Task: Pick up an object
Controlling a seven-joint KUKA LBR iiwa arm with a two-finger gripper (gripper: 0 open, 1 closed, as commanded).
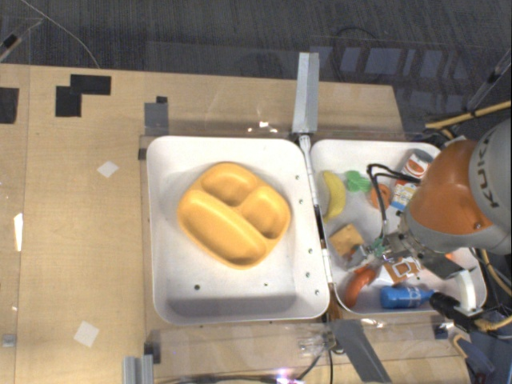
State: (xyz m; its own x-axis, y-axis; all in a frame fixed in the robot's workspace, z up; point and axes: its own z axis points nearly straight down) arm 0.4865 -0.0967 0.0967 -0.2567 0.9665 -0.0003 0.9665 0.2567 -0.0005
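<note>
A yellow divided tray (233,213) sits alone in the left bin (172,294), wide bare floor around it. The right bin (340,298) is crowded: banana (334,194), tan block (346,239), red sausage (359,284), blue bottle (405,297). The gripper (385,249) hangs among them, just beside the block; its grip cannot be told.

Objects you may pick, all in the right bin (480,290): a yellow banana (334,194) lying lengthwise beside the left wall; a green piece (357,182) touching it; a tan block (346,239) below; a red-orange sausage shape (360,282) lying diagonally; a blue bottle (405,297) on its side near the front wall.
</note>
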